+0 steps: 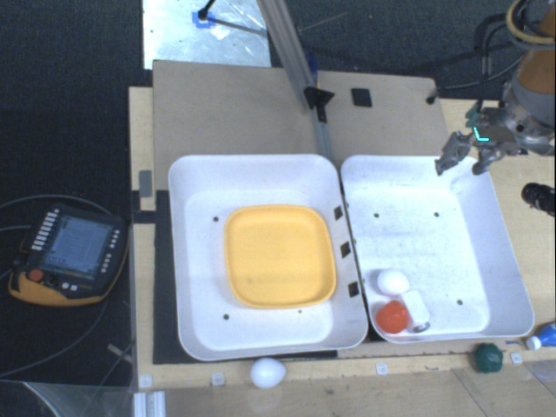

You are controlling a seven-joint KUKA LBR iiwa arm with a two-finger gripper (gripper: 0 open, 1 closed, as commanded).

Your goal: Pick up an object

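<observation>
My gripper [465,160] hangs over the far right corner of the right bin [486,233], its two fingers spread apart with nothing between them. In the near left corner of that bin lie a white egg-shaped object [393,281], a red-orange ball [393,317] and a small white cylinder [415,309], close together. They are well away from the gripper, toward the front. A yellow square plate [281,254] rests in the middle of the left bin [195,233].
A white egg [268,373] lies on the bench in front of the left bin. A dark green ball [488,357] sits off the right bin's front right corner. A teach pendant [65,261] lies far left. A slanted metal pole [291,37] stands behind the bins.
</observation>
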